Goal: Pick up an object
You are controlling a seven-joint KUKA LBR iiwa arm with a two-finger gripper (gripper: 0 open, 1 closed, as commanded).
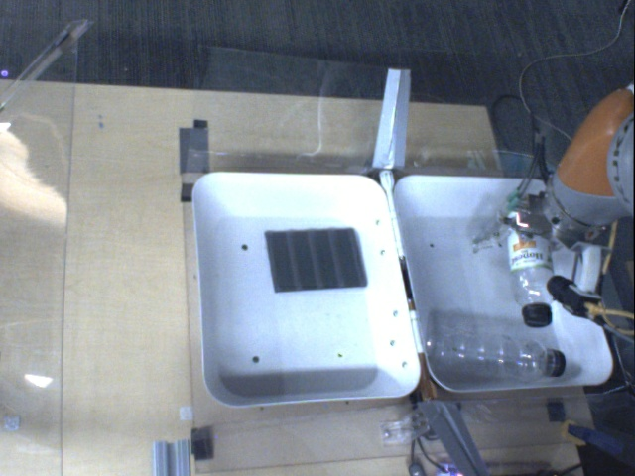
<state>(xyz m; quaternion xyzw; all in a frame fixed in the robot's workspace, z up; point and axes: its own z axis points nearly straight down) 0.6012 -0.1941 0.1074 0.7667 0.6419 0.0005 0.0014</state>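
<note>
Clear plastic is what the two bottles in the right white bin (446, 206) are made of. One clear bottle with a white label and a black cap (530, 271) lies near the bin's right side, cap pointing to the front. The other clear bottle with a dark cap (496, 355) lies on its side along the front wall. The tool (526, 216) is seen just above the labelled bottle's far end; its state cannot be told. A dark ribbed mat (316, 259) lies flat in the left white bin (228, 266) on the pale wooden bench (119, 266).
</note>
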